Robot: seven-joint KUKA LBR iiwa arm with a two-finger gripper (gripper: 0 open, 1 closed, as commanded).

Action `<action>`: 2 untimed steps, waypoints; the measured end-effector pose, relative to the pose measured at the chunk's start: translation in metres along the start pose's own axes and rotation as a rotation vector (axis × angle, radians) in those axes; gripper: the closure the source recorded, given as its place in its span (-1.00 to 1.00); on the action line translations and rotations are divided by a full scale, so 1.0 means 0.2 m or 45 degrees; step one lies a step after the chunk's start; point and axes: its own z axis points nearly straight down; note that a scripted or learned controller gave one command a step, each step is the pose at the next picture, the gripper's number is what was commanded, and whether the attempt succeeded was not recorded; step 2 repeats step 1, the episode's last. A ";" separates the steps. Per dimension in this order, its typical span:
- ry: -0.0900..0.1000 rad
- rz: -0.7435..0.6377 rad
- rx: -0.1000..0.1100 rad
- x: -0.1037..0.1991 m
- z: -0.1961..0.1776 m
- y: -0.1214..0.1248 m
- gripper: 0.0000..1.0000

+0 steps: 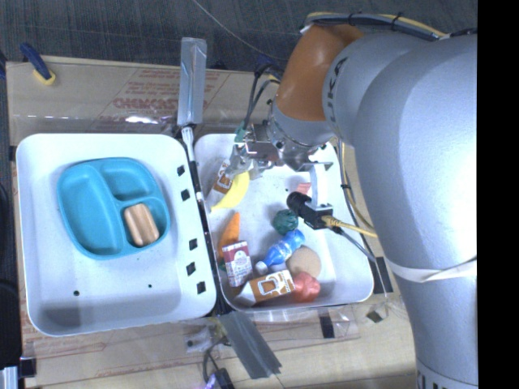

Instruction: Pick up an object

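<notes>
Pincer (238, 162) over banana (233, 189), right bin (357, 286).
Grip state: couldn't tell. Carrot (231, 226), carton (237, 262) and blue bottle (281, 251) crowded just below; plate (93, 197) sat in left bin (49, 298).

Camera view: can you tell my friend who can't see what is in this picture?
A big grey robot arm reaches from the right into the right white bin, its gripper just above a banana among a carrot, a blue bottle and small cartons. The left white bin holds a blue divided plate with a hot dog bun on it.
</notes>
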 end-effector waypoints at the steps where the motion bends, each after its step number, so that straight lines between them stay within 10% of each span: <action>1: 0.000 -0.313 0.000 0.17 0.00 0.04 1.00; 2: 0.000 -0.313 0.000 0.17 0.00 0.04 1.00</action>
